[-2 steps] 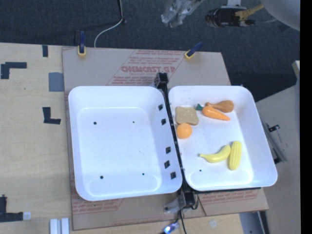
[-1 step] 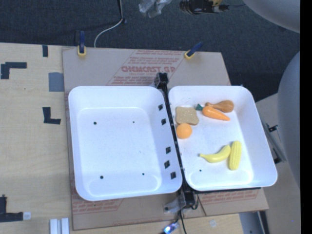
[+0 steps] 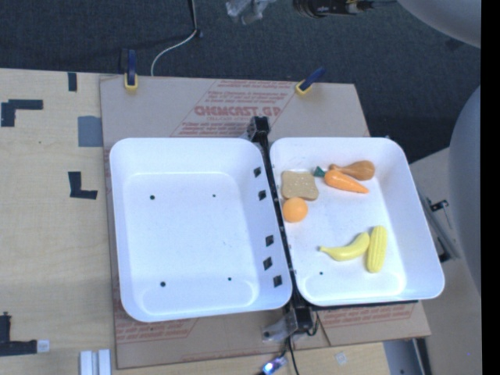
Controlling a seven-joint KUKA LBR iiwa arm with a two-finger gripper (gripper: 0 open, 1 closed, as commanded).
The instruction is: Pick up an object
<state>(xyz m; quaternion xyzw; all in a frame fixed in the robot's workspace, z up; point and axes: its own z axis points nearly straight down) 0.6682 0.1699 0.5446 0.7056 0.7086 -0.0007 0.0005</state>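
High above the far edge of the bench point(image 3: 47, 209), near the top of the camera view, the pincer point(image 3: 251, 0) hangs blurred and well apart from both bins, and I cannot tell what state it is in. Every candidate for picking lies in the right bin point(image 3: 418, 233): a slice of toast point(image 3: 299, 184) against the divider, a small orange point(image 3: 294, 210) just below and touching or nearly touching it, a carrot point(image 3: 344, 180) lying beside a brown pear-shaped piece point(image 3: 355, 169) near the far wall, and a banana point(image 3: 346, 248) next to a corn cob point(image 3: 376, 248) toward the near side. The left bin point(image 3: 187, 225) holds nothing to pick. To do this step well, I judge that the arm should travel over the right bin and come down on something with free space on two opposite sides. The corn cob looks like a fair choice, since its right flank is clear, though the banana's tip sits very close on the left, so the approach should straddle the cob across its width nearer the far end. The orange is risky because it is round and crowded by the toast and the divider wall. The carrot and the brown piece lie so close together that a descent there may nudge both rather than catch either
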